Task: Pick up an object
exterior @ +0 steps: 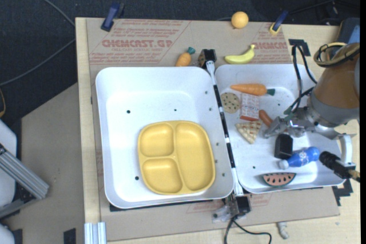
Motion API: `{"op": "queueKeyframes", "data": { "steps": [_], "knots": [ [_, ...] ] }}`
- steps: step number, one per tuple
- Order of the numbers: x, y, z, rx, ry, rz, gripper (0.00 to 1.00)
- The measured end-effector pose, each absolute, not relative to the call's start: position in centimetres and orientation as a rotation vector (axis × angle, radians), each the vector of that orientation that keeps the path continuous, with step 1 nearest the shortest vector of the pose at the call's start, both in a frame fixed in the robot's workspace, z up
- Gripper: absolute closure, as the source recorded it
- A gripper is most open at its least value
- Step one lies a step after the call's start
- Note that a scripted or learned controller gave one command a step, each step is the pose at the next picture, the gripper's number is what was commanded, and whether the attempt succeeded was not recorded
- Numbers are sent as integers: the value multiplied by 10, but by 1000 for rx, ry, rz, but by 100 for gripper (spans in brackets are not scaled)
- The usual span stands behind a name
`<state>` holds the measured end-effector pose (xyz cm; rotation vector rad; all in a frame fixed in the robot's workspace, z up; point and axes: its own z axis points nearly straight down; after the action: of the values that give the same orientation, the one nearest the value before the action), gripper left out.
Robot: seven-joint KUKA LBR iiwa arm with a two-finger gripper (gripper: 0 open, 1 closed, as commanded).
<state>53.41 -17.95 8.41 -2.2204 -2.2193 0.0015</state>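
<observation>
Left bin (114, 123): yellow divided tray (176, 156). Right of tray, right bin (269, 74): cookie (230, 102), carrot (249, 89), sausage (265, 118), waffle piece (247, 132), black block (283, 146), blue bottle (302, 156), watermelon slice (278, 179). Jaws (273, 129) low beside sausage; opening and hold impossible to tell.

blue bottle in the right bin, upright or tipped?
Tipped. The bottle lies on its side on the right bin's floor, white cap toward the watermelon slice, beside the gripper.

One fixed camera looks down at a slant from above the surface (143, 43), far enough back to take in both bins (114, 94) side by side
</observation>
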Motion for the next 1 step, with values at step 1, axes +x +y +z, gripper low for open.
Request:
{"op": "queueKeyframes", "data": {
  "steps": [1],
  "knots": [
    [509, -172, 84, -2220, -2219, 1, 0]
  ]
}}
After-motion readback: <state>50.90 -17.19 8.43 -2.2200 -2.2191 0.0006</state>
